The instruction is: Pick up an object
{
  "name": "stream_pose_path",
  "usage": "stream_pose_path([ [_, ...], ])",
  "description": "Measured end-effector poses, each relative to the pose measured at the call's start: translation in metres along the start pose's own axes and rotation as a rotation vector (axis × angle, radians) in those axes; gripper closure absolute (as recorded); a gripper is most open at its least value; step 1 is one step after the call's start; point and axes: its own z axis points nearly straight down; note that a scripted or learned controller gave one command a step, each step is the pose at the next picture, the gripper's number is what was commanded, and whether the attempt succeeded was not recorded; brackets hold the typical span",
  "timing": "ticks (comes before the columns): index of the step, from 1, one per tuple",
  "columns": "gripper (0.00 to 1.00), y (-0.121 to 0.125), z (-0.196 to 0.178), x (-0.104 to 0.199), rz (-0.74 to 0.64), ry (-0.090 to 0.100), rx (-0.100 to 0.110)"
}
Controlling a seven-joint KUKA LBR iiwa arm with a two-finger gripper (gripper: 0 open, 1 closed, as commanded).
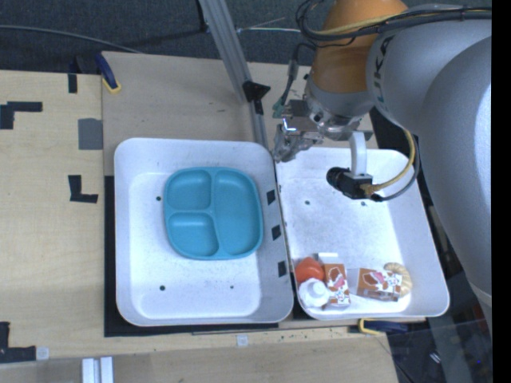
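We see a blue divided plate [213, 213] lying in the left bin [136, 294]. The gripper [289, 144] hangs over the right bin's [399, 214] far left corner, and small packets [351, 282] sit along its near edge.

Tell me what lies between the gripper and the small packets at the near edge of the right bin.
Bare white bin floor, as the camera view shows. The gripper sits at the bin's far left corner; the packets cluster along its near edge.
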Motion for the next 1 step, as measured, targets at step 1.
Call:
stream_pose_path([
  [1, 1.0, -0.0178, -0.0073, 0.0534, 0.0, -0.001, 0.001],
])
